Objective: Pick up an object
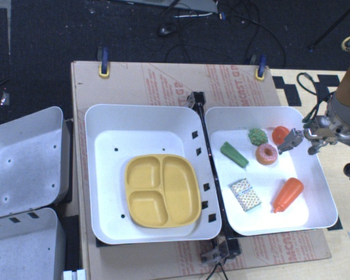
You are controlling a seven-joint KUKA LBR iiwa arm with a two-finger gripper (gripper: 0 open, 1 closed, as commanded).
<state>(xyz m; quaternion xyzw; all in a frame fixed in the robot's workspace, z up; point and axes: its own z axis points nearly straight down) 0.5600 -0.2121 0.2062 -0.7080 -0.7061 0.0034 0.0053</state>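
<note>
The right bin point(321, 214) holds several small items: a green pepper-like piece point(234, 154), a green broccoli piece point(257, 136), a red tomato point(280, 135), a pink donut point(266, 154), an orange carrot point(288, 194) and a patterned packet point(245, 194). My gripper point(301, 141) hangs over the bin's right side, just right of the tomato and donut. Its fingers stand apart with nothing between them.
The left bin point(99, 156) holds a yellow divided plate point(162, 190). A black divider point(207, 162) runs between the two bins. Spare white bins point(23, 156) lie off the bench at the left. Yellow clamps point(104, 69) hold the board's far edge.
</note>
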